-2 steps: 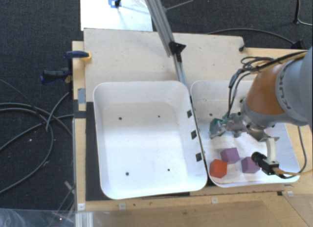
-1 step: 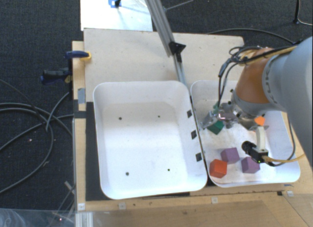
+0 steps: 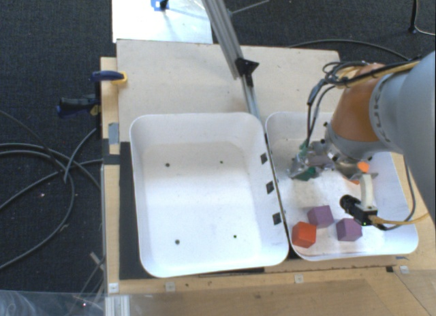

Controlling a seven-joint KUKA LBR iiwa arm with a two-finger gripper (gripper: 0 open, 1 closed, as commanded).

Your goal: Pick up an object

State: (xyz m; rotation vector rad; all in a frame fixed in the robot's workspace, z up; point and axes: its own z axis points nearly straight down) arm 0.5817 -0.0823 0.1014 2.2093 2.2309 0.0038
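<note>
Two shallow white plastic bins: left bin (image 3: pixel 197 192), right bin (image 3: pixel 398 236). Below the metallic gripper (image 3: pixel 304 167): one orange block (image 3: pixel 304 234) and two purple blocks (image 3: pixel 320 216) (image 3: pixel 349 229). The arm (image 3: pixel 402 103) is grey with an orange band (image 3: pixel 354 114). The bench board (image 3: pixel 191 76) is pale beige.

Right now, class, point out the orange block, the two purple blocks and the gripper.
orange block (image 3: pixel 304 233), camera view, its top face.
left purple block (image 3: pixel 320 216), camera view, top face.
right purple block (image 3: pixel 349 229), camera view, top face.
gripper (image 3: pixel 303 169), camera view, at its fingertips.
</note>
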